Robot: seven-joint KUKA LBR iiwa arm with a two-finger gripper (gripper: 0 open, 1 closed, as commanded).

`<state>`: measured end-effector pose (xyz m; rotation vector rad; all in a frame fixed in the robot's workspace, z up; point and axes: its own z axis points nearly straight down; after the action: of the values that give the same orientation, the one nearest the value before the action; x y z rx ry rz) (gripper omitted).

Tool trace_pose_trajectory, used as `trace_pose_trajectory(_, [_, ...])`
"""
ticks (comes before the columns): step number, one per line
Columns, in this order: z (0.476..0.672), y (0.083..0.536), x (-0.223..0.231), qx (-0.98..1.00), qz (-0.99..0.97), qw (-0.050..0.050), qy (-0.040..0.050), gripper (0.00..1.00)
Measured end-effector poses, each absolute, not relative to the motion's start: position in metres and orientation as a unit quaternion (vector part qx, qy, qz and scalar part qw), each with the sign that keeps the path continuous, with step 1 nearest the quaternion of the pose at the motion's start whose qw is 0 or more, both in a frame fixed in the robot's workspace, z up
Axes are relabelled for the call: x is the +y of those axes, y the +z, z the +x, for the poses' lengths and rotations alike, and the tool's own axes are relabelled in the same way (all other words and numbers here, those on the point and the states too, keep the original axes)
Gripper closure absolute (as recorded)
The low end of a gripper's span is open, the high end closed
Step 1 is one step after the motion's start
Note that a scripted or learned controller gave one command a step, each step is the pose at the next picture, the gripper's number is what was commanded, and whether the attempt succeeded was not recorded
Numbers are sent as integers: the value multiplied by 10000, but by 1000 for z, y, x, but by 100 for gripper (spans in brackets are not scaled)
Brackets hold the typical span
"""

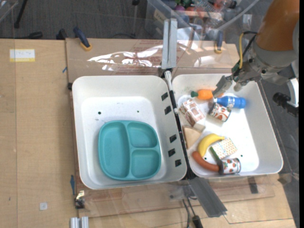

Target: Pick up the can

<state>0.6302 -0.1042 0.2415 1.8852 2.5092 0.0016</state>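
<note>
A small red-and-white can [219, 112] lies in the upper middle of the right bin [266, 127], just below a blue bottle [232, 101]. A second red-and-white can [231, 166] lies on its side near the bin's front edge. My gripper [222, 86] hangs over the back of the right bin, just above and right of an orange carrot [205, 94] and a little above the upper can. Nothing shows in its grasp. The grey arm with its orange band [280, 18] comes in from the upper right.
The right bin also holds a brown-and-white carton [192, 112], a tan wedge [192, 137], a banana [208, 144], a patterned box [223, 147] and a red sausage [204, 160]. A teal divided plate [129, 149] lies in the left bin [85, 103]. A clear crate of toys [204, 1] stands behind.
</note>
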Motion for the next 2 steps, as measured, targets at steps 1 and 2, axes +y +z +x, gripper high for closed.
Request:
trace_pose_trajectory(1, [641,96,-157,8304,5572,20,8,0])
trace_pose_trajectory(2, [642,106,-158,8301,5576,38,18,100])
